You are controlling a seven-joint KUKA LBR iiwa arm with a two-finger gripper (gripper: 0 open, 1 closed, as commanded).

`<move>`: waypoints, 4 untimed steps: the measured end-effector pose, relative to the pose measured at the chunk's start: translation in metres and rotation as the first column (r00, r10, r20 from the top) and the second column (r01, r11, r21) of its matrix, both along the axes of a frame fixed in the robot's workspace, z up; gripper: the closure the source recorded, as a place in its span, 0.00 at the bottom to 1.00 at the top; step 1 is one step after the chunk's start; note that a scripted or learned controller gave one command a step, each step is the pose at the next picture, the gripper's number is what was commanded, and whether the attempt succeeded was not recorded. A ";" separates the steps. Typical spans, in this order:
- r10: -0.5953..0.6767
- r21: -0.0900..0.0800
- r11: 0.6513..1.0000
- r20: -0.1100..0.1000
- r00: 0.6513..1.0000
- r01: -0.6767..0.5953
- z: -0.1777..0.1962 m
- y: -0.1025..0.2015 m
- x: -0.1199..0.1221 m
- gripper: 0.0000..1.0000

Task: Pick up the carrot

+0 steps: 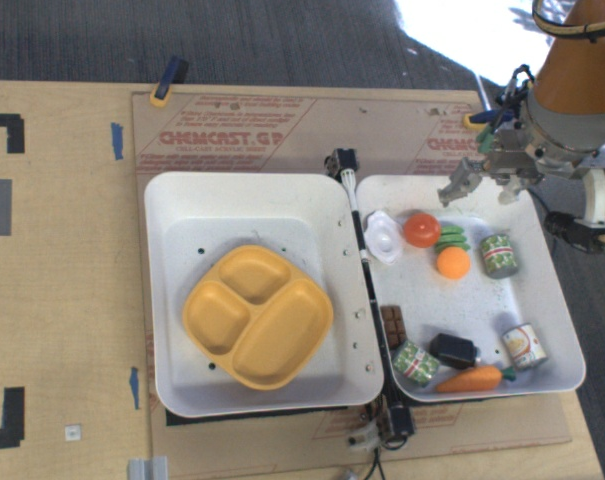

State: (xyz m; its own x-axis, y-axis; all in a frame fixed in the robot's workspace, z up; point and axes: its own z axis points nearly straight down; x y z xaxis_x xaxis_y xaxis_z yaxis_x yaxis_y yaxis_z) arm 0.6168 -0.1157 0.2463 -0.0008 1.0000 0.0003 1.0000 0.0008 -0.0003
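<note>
The gripper (479,183) is hovering over the right bin's (557,280) far rim, its grey metal fingers (454,191) spreading apart, holding nothing. The tapered orange carrot (471,379) is lying well apart, against the near wall, beside a black block (452,349).

Arm enters from the right, orange band above the grey wrist. Gripper (482,182) hangs below and left of the wrist, its two fingers (458,188) spread apart, nothing between them.
</note>
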 end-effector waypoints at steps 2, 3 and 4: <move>0.273 -0.003 0.962 0.005 0.962 -0.273 -0.161 -0.017 -0.011 0.00; -0.057 0.001 0.998 0.001 0.998 0.057 -0.161 0.002 -0.041 0.00; -0.059 0.000 0.998 0.005 0.998 0.059 -0.150 0.001 -0.040 1.00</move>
State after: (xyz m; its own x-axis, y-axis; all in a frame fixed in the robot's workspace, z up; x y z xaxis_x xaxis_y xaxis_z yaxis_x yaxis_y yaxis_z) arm 0.5767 -0.1145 0.0968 0.0578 0.9983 -0.0001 0.9983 -0.0578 0.0046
